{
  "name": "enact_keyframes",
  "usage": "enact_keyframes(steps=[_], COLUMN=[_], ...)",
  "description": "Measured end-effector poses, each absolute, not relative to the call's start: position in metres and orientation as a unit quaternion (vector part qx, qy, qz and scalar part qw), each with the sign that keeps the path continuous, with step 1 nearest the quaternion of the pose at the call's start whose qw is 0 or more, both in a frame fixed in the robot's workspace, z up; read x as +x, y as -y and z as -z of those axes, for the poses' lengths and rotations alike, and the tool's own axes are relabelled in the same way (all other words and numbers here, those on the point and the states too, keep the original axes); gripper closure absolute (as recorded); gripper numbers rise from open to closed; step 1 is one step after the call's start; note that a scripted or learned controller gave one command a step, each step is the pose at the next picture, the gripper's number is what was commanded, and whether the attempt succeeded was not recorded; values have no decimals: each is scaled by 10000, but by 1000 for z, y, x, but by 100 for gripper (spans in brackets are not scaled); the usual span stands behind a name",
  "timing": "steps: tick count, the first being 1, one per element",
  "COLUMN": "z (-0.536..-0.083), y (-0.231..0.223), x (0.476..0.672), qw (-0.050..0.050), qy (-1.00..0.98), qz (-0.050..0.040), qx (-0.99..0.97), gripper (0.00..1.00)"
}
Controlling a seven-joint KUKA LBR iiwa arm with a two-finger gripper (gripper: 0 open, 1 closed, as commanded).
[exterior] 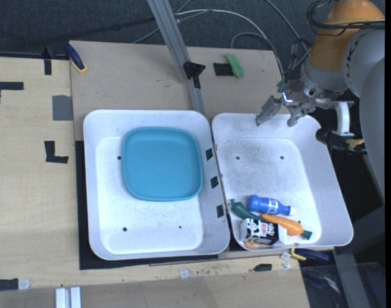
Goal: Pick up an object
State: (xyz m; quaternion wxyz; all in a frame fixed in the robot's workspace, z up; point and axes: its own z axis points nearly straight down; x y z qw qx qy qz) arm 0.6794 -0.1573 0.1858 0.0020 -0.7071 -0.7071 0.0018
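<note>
1. Tool sits over the far edge of the right bin, near that bin's back rim, arm coming in from the right with the orange band at top right.
2. Tool fingers spread apart, nothing between them; it holds no object.
3. Objects to pick lie clustered in the right bin's near corner, well apart from the tool.
4. Blue bottle lies on its side, white cap end pointing right.
5. Orange carrot-like toy lies just in front of the bottle, touching or nearly touching it, green tip to the right.
6. Small black-and-white printed item lies left of the carrot, beside the bin's near wall; what it is, can't tell.
7. Left bin holds a teal square plate, flat, toward the back half.
8. Both bins sit side by side on the worktop; a green marker-like piece lies on the board behind the right bin.
9. Grey metal pole slants down to the gap between the bins at the back.
</note>
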Motion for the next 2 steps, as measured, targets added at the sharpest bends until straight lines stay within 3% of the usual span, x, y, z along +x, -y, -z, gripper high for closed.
enact_keyframes(steps=[1, 2], z=[-123, -136], y=[159, 159], x=[675, 676], qw=[23, -1], qy=[7072, 7076], qz=[-17, -3], qx=[-7070, -7066], gripper=[0, 100])
